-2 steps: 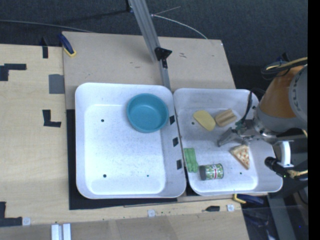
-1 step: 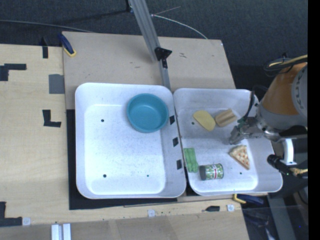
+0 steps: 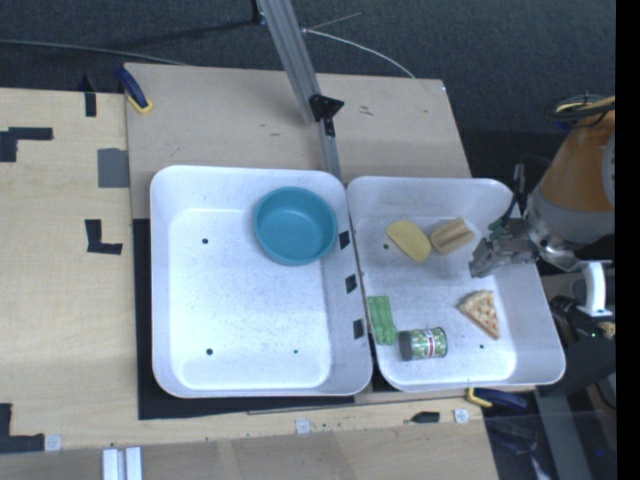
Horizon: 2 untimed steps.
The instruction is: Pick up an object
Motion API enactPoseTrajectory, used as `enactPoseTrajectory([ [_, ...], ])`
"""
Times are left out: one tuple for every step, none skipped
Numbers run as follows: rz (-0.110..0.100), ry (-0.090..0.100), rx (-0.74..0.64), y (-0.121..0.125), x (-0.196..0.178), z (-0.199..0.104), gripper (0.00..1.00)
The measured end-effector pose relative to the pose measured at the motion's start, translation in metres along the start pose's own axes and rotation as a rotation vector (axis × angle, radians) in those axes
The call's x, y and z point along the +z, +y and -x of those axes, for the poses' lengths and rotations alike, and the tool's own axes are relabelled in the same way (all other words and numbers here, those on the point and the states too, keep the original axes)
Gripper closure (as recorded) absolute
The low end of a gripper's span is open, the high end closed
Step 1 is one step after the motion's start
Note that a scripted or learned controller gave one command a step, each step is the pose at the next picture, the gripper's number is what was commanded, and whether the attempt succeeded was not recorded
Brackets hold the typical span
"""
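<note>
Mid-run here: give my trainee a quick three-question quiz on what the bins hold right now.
1. True or false: the blue bowl sits in the left bin.
2. Which item lies nearest the right bin's front edge? A) pizza slice B) can C) yellow piece
3. Fill in: the gripper is over the ____ bin, near its right side.

Key
1. True; it is at that bin's back right corner.
2. B; the can lies on its side beside the green packet.
3. Right; it is just right of the tan block, nothing seen between its fingers.
</note>
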<state>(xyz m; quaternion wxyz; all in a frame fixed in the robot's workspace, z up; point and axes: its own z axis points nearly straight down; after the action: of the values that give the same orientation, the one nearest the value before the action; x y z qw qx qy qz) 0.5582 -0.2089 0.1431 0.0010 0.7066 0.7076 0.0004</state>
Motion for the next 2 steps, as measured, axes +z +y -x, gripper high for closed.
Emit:
enactPoseTrajectory([
  [0.002, -0.001, -0.001, 0.004, -0.057, -0.01, 1.0],
  [0.002, -0.001, -0.001, 0.012, -0.103, -0.009, 1.0],
])
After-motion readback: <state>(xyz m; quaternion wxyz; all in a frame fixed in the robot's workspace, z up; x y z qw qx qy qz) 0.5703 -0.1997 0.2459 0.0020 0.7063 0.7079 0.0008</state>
